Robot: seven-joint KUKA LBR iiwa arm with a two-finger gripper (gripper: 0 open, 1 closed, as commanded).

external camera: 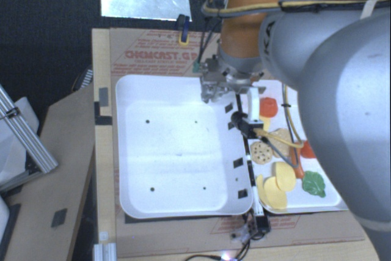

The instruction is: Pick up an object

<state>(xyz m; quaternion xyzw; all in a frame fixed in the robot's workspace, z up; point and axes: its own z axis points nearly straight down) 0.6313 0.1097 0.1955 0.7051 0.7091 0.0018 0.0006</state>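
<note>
1. My arm [330,70] covers much of the right bin [333,200] from where I watch; the gripper [211,92] sits over the far right corner of the left bin [177,143]. I cannot tell how its jaws stand.
2. The right bin holds an orange piece [268,107], a speckled cookie [261,153], yellow slices [278,183], a green item [314,183] and a red item [308,150], crowded together.
3. The left bin's floor lies open toward its near and left rims; black clips [242,163] line the shared edge.
</note>
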